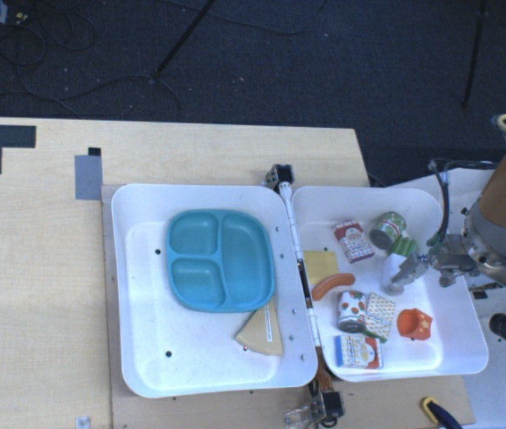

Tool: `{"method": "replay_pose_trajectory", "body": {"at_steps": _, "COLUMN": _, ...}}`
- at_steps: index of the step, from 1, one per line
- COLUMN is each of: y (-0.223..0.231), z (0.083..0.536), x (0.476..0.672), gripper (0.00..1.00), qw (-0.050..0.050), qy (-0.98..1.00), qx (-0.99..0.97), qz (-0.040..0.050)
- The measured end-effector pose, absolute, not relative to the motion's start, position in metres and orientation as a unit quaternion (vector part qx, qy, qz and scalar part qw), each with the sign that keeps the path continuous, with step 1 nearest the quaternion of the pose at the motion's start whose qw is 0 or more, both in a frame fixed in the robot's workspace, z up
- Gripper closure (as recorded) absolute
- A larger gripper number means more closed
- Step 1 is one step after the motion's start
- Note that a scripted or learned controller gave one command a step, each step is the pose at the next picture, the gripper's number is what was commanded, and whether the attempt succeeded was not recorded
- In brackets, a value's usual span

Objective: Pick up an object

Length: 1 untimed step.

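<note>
My gripper reaches in from the right and hangs low over the middle of the right bin. It is just below a green can lying on its side and just above a patterned packet. An orange-red toy lies a little to its lower right. Further left in that bin are a red and white carton, a yellow cheese slice, a sausage, a spotted small can and a blue and white box. Nothing visibly hangs from the gripper.
The left bin holds a teal divided plate and a tan wedge at its lower right. A ridge separates the two bins. The wooden bench stretches left. A yellow-handled tool lies below the right bin.
</note>
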<state>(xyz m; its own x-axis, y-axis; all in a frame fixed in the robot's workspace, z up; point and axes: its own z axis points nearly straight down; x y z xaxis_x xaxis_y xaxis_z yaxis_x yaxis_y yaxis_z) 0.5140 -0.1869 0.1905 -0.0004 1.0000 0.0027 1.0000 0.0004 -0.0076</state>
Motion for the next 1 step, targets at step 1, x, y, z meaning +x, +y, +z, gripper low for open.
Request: {"method": "replay_pose_trajectory", "body": {"at_steps": 1, "y": -0.2123, "z": 0.0983, "x": 0.4979, "gripper": 0.00, "qw": 0.000, "qy": -0.707, "qx": -0.707, "qz": -0.0008}}
